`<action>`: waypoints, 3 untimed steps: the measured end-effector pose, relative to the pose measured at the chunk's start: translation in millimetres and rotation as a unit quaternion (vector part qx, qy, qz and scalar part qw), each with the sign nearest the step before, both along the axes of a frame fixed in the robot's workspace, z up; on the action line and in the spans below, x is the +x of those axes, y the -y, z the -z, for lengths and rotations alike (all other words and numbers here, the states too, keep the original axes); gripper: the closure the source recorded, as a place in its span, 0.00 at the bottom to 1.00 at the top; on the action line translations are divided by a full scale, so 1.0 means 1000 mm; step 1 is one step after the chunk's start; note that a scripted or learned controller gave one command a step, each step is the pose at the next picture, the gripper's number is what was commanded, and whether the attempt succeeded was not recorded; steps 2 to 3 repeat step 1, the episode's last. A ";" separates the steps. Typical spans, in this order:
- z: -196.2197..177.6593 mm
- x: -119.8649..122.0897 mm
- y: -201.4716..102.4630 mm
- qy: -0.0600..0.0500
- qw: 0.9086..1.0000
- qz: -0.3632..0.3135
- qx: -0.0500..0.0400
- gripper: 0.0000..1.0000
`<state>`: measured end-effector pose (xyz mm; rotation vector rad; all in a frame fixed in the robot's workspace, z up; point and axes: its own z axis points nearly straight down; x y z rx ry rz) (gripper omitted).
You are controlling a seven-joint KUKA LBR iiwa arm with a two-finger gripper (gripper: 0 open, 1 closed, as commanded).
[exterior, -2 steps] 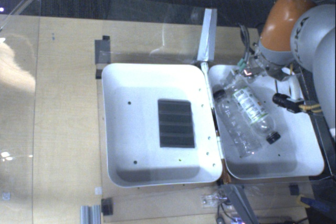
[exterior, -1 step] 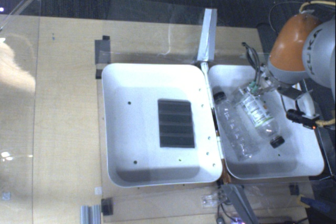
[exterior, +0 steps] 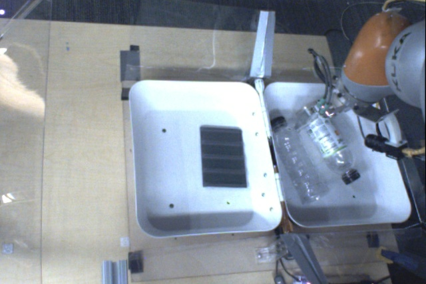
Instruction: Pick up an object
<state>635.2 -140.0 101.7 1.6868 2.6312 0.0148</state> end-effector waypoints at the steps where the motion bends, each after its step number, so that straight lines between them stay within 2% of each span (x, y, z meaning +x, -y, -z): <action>1: -0.077 0.036 -0.042 -0.005 1.000 -0.025 0.000 1.00; 3: -0.077 0.036 -0.042 -0.005 1.000 -0.025 0.000 1.00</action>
